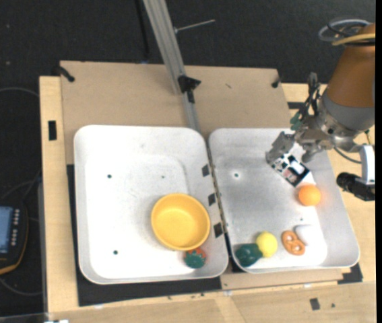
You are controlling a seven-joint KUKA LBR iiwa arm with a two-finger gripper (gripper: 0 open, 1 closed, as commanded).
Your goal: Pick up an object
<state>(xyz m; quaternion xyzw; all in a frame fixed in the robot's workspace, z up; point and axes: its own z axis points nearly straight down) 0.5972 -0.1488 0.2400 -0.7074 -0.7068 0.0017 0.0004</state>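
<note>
I have the pincer (289, 161) hanging over the top of the right bin (244, 200). I cannot tell if it is open or what it holds. The orange ball (308, 195) lies just below it, a bit to the right, on bare white floor. It is round, so any angle works. There is room around it.

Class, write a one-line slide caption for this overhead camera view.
Gripper hovers over the right bin near an orange ball; a yellow bowl sits in the left bin.
</note>
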